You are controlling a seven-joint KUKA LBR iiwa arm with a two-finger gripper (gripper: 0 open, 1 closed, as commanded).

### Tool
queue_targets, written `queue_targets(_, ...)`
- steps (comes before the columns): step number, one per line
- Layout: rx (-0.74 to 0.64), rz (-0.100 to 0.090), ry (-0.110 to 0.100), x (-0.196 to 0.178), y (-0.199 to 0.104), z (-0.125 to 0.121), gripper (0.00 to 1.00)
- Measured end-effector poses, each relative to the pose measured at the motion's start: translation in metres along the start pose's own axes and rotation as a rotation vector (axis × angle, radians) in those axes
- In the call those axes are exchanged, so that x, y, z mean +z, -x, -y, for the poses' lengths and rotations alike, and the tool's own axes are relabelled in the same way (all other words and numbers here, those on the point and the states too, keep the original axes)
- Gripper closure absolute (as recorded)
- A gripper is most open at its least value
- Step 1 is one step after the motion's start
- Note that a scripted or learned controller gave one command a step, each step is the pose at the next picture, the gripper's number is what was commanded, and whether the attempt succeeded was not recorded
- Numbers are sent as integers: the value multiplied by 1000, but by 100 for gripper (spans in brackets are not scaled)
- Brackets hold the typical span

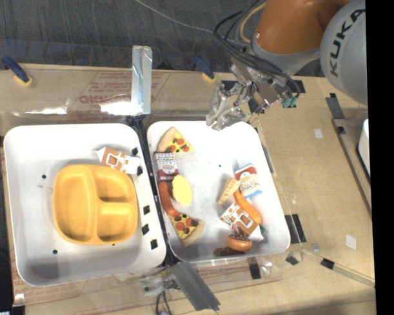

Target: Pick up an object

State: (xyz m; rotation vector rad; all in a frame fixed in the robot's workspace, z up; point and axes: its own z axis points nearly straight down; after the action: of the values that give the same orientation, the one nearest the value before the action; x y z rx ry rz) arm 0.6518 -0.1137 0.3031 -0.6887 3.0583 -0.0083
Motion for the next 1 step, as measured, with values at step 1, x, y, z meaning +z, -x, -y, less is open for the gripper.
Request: queue_targets(1, -7, -4, 6, 19, 25, -39, 100)
